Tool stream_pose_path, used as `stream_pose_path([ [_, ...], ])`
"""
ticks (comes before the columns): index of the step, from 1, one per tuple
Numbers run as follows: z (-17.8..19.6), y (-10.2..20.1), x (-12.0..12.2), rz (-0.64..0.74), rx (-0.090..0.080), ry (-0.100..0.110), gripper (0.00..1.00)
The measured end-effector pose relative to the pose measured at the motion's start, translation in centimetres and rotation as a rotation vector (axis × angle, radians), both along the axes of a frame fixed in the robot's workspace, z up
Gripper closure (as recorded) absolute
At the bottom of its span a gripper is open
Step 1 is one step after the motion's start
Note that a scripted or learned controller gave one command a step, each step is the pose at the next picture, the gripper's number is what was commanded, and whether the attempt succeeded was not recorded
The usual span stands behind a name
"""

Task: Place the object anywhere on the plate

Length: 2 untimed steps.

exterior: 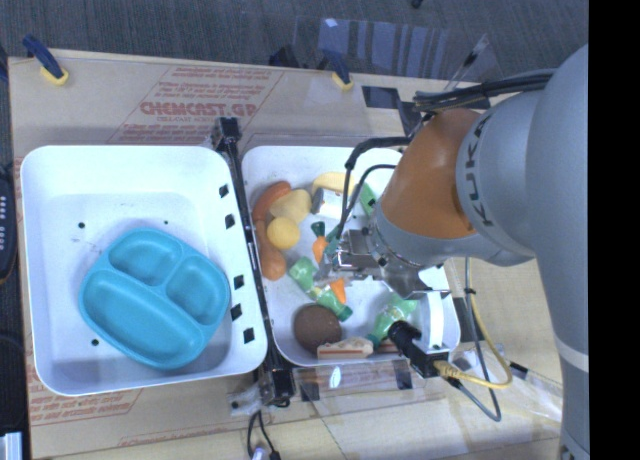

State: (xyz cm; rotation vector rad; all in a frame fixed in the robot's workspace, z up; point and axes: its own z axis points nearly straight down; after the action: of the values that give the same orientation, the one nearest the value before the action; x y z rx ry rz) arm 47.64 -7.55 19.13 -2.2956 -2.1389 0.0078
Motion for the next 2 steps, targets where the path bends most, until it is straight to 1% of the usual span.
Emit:
stream_pose_path([
  [1,4.1,6.9,0.0,-0.137,0.0,0.001,1.0],
  [2,-0.3,11.9,5.5,-0.105,-0.002,0.008,1.0],
])
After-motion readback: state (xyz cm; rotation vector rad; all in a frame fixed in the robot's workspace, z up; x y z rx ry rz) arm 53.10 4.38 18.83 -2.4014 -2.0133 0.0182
